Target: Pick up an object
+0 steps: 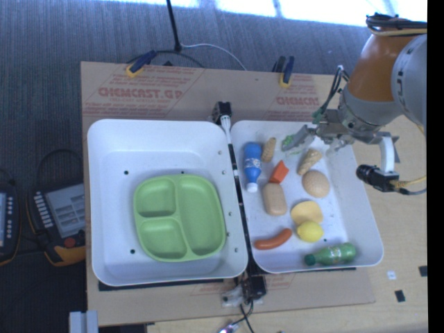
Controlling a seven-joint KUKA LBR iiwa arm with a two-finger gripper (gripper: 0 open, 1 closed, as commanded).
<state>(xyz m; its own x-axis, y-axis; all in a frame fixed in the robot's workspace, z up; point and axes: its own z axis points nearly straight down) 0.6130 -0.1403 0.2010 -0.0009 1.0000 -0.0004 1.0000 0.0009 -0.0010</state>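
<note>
Overhead, the pincer (303, 139) seemingly hangs beside the corn cob (309, 161).

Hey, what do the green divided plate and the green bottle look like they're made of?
The green plate looks like moulded plastic with a matte finish: even colour, soft rounded dividers, no sharp glare. The green bottle also looks plastic, but glossier, with bright highlights along its side. Probably a toy, though the view leaves that open.
</note>
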